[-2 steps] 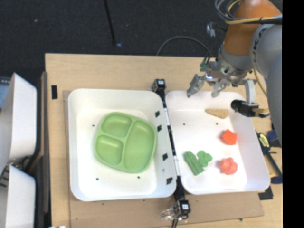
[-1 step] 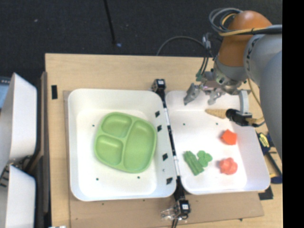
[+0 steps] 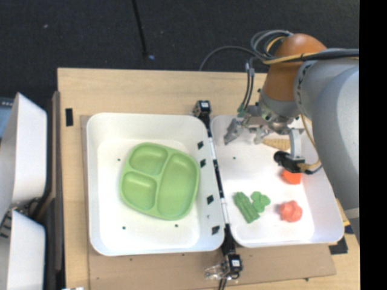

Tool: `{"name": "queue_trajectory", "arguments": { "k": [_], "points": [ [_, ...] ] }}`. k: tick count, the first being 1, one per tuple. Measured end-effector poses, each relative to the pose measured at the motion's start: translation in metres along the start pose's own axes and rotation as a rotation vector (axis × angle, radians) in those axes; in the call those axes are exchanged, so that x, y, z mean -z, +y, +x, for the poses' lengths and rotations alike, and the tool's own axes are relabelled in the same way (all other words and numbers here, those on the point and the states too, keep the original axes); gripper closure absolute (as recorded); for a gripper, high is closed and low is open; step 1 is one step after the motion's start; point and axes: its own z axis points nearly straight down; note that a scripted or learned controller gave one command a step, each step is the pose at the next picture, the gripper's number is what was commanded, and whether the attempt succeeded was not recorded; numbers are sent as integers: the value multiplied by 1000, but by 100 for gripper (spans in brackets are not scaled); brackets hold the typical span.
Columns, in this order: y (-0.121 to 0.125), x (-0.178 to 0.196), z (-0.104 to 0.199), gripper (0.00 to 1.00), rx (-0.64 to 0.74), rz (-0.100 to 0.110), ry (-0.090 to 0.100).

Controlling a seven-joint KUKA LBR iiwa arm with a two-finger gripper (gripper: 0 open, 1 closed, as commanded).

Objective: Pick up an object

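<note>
The gripper hangs over the rear left of the right bin, fingers spread wide, holding nothing. A green toy, red toy and orange item lie in that bin. A plate lies in the left bin.

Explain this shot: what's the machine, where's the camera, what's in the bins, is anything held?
A single camera fixed above the bench looks down at a slant. The grey arm with the orange band, entering from the right, is a robot; it ends in a gripper with two fingers. The left bin holds a green divided plate. The right bin holds a green piece, a red piece and a small orange piece. The gripper hangs over the right bin's far end, fingers open, nothing between them.
</note>
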Motion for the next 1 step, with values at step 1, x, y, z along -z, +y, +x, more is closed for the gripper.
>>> {"name": "queue_trajectory", "arguments": {
  "k": [1],
  "points": [
    [2, 15, -1, 100, 1, -6, 0]
  ]
}}
